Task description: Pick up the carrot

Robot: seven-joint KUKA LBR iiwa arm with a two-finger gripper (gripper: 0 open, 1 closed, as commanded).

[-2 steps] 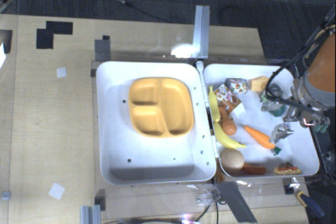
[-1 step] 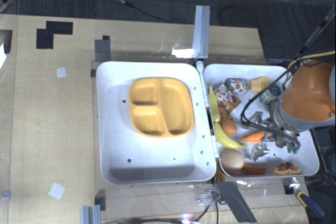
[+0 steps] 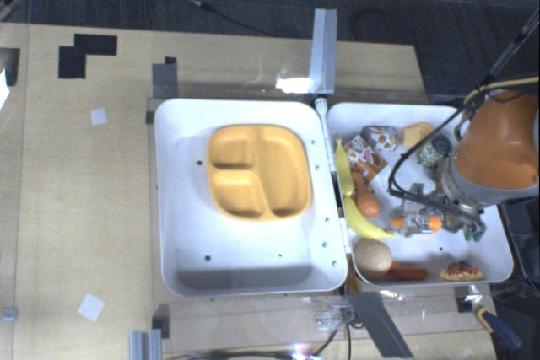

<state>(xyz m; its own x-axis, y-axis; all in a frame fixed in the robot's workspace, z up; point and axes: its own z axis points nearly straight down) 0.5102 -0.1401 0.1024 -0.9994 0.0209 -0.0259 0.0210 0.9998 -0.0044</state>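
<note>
My gripper (image 3: 418, 222) is low in the right bin (image 3: 498, 261), below the arm's orange band and wrist. Orange pieces of what looks like the carrot (image 3: 433, 222) show right at the gripper, on both sides of its tip, while its middle is hidden by the gripper body. From this slant I cannot tell whether the carrot is held or lies on the bin floor under the gripper.
A banana (image 3: 359, 215), an orange ball (image 3: 367, 203), a brown roll (image 3: 372, 255), a red sausage (image 3: 409, 271), a pizza slice (image 3: 462, 271) and a can (image 3: 380, 137) crowd the right bin. A yellow divided plate (image 3: 257, 171) lies in the left bin (image 3: 181, 206).
</note>
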